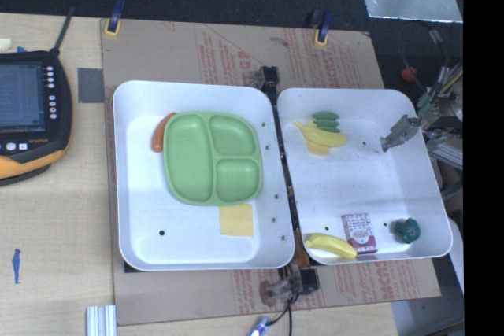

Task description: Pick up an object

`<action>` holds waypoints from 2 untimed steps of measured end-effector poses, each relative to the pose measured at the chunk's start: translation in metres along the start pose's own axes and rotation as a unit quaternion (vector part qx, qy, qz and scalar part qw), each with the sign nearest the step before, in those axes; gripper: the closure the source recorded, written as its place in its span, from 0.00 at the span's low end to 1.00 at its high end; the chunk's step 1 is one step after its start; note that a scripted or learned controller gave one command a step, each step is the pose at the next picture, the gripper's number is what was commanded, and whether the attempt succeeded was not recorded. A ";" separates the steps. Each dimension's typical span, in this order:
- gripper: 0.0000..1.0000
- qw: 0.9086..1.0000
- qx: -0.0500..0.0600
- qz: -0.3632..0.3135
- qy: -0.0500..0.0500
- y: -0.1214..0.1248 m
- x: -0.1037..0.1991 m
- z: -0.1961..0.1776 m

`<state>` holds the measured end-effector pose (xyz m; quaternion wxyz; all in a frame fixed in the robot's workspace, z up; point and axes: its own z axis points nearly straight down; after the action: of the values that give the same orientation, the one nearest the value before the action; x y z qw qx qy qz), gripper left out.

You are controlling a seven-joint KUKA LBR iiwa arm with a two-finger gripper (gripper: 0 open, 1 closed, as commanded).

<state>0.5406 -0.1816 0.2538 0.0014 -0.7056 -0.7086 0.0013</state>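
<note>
My gripper [400, 133] reaches in from the right and hovers over the upper right part of the right bin [354, 185], with nothing seen in it. In that bin a yellow toy [321, 139] lies at the upper left with a green piece [325, 120] touching its top. Along the front wall lie a yellow banana [330, 246], a small pink box [358, 233] and a dark green lump [406, 230]. The left bin [138, 224] holds a green divided plate [213, 157], an orange piece [160, 133] half tucked under the plate's left edge, and a yellow square slice [237, 220].
A handheld controller with a screen [27, 114] lies on the bench at far left. Cardboard [197, 51] lies under both bins, held by clips at the back. Cables and arm hardware [441, 102] crowd the right edge.
</note>
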 end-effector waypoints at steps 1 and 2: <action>0.00 1.000 0.000 -0.001 -0.001 0.046 0.030 0.024; 0.00 1.000 0.000 -0.001 -0.001 0.079 0.046 0.050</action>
<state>0.6195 -0.1348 0.2031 0.0001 -0.7049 -0.7093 0.0020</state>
